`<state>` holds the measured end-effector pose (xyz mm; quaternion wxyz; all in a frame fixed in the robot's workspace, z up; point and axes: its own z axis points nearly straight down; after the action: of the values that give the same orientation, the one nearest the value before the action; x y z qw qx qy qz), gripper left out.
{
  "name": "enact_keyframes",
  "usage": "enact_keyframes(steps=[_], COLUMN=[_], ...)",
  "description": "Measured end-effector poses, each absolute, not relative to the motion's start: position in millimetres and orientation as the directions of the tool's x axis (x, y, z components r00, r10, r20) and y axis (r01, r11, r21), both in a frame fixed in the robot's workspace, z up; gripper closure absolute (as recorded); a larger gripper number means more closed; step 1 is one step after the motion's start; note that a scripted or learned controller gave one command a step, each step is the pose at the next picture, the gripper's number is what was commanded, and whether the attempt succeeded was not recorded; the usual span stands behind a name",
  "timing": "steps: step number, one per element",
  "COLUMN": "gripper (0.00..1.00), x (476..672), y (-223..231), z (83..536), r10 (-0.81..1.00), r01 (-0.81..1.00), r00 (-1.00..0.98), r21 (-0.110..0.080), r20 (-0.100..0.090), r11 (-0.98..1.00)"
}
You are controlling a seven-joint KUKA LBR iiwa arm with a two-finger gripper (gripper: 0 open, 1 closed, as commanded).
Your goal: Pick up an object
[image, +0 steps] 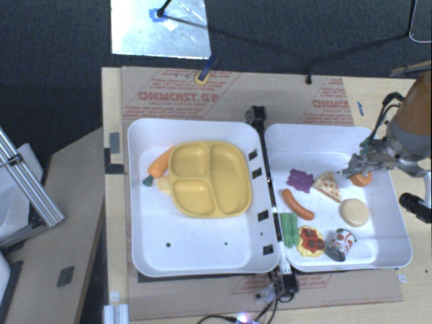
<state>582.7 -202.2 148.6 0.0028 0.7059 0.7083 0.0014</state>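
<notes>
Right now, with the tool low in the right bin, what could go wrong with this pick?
The tool sits over a small orange piece near the right bin wall, so it may slip out. The pizza slice lies close beside it and could get pushed.

Grey robot arm [412, 137] with rounded metal casing, orange band [413, 113] above the wrist, thin dark cables [382, 117] looping beside it, small grey two-finger gripper [359, 169] of dull metal, dark fittings at its base
</notes>
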Motion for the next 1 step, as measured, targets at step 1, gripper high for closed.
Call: enact_keyframes(steps=[1], gripper=[1.0], x=[582.1], y=[-206.7], z=[212.8], r10=[1.0], r01=[1.0], r00=[-0.004], r21=[0.009], r20=[-0.003], r11=[0.004])
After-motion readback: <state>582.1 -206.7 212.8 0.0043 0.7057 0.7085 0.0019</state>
